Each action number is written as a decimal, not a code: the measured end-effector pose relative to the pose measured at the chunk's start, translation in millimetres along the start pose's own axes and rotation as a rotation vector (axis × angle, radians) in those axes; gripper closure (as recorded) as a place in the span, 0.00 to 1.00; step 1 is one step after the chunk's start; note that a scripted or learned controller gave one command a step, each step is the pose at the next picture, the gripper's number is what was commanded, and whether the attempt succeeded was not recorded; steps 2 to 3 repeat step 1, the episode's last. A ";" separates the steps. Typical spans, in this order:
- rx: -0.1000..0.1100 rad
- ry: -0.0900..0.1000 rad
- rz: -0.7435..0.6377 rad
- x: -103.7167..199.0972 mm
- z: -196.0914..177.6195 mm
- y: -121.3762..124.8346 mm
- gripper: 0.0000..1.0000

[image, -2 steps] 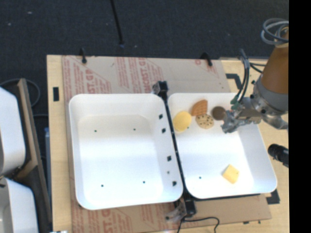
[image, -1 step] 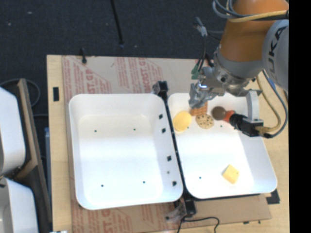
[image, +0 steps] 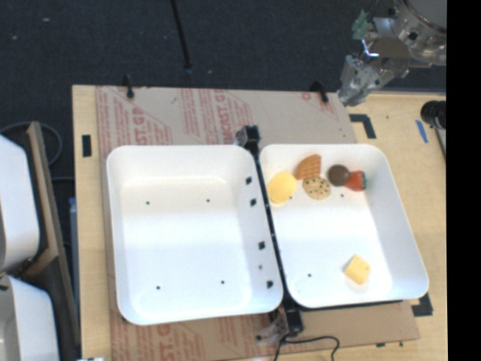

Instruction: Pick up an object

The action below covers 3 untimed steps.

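Observation:
In the right bin [image: 391,224] lie several small food items: a yellow round piece [image: 282,187], an orange waffle-like piece [image: 308,166], a chocolate-chip cookie [image: 317,188], a dark brown ball [image: 338,174] with a red strawberry [image: 356,180] beside it, and a yellow cheese wedge [image: 358,269] near the front. My gripper [image: 355,81] hangs high at the upper right, beyond the bin's far edge, well apart from all the items. Nothing shows between its fingers.
The left bin [image: 135,201] sits beside the right one, with a black clip divider [image: 259,201] between them. Both rest on a cardboard sheet [image: 173,115] on the wooden bench. White boxes [image: 15,224] stand at the left edge.

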<state>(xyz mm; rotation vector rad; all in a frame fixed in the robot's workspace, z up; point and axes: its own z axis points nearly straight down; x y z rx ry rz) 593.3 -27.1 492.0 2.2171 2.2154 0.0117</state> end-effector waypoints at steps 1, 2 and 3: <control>0.009 0.001 -0.008 108.0 -58.8 48.1 1.00; 0.009 0.001 -0.008 108.0 -58.8 48.1 1.00; 0.009 0.001 -0.008 108.0 -58.8 48.1 1.00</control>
